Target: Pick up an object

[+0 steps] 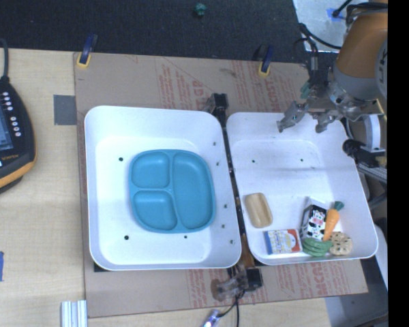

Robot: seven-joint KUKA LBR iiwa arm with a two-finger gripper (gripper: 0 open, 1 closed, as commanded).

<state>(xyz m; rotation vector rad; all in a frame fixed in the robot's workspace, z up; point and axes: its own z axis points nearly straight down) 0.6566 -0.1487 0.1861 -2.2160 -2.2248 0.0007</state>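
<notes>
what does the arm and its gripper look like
The arm is grey with a rounded orange band above the wrist. Thin dark cables run beside the wrist. The gripper is grey metal with two slim fingers spreading from a compact body.

Bright, even overhead light — white bins (293, 135) nearly washed out, soft shadows, slight overall blur.

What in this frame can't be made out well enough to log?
- Gripper: above the right bin's far end; fingers too small and blurred to judge.
- Green item: partly covered by the cow-print carton and cookie; identity unclear.
- Small card: print too small to read.
- Pendant: cut off by the left edge.
- Arm's base: beyond the right edge.
</notes>
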